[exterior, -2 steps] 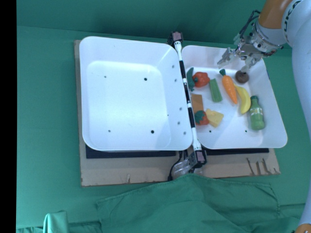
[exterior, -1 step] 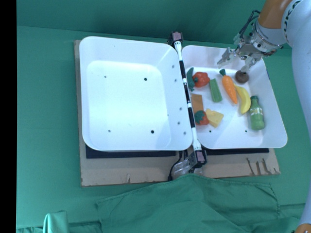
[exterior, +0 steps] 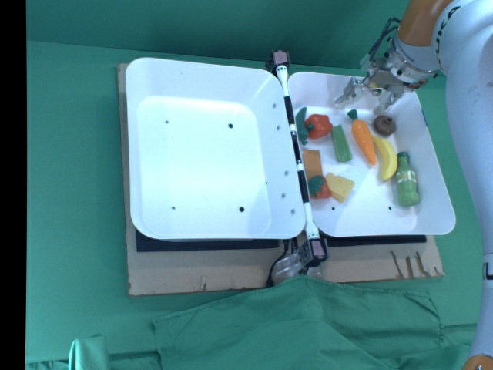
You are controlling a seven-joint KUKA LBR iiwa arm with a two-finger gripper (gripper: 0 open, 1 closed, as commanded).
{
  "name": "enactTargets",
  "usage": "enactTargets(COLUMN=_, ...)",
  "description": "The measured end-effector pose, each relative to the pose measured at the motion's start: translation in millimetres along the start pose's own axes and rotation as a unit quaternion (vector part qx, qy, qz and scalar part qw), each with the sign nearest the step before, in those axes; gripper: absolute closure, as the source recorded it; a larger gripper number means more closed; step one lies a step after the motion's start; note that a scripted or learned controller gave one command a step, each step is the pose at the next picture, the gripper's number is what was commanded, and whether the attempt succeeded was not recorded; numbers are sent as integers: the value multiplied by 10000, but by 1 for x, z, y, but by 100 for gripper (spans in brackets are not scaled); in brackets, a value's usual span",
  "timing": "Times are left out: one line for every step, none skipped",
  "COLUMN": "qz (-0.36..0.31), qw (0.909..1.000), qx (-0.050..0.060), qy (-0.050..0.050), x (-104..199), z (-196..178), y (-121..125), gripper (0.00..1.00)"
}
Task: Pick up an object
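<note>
In the camera view, the end effector point(exterior: 360, 85) hangs over the far edge of the right bin point(exterior: 431, 214), reaching in from the right on the grey arm point(exterior: 462, 68); its two fingers stand spread apart with nothing between them, so it is released and carries no load. The candidate things all lie nearer the camera than the end effector, in the same bin. The closest are the carrot point(exterior: 363, 140), just below the fingers, and the small brown ball point(exterior: 384, 124), just beside the carrot's leafy end. The carrot's long axis runs from far-left to near-right, tip pointing toward the banana point(exterior: 387, 159), so a grasp would likely need the fingers to close across that slant. Farther on lie the green stick point(exterior: 341, 143), the red pepper point(exterior: 317, 126), the cheese wedge point(exterior: 339, 186) and the green bottle point(exterior: 407, 179). The left bin point(exterior: 146, 75) sits well apart across the divider.
</note>
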State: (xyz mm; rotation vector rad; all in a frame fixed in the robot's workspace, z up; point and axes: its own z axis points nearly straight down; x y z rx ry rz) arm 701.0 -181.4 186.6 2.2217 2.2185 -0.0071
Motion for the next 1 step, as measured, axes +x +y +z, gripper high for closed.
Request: enactTargets(qz=-24, qw=10000, qx=41, qy=81, x=9, z=-11, y=0, gripper=100)
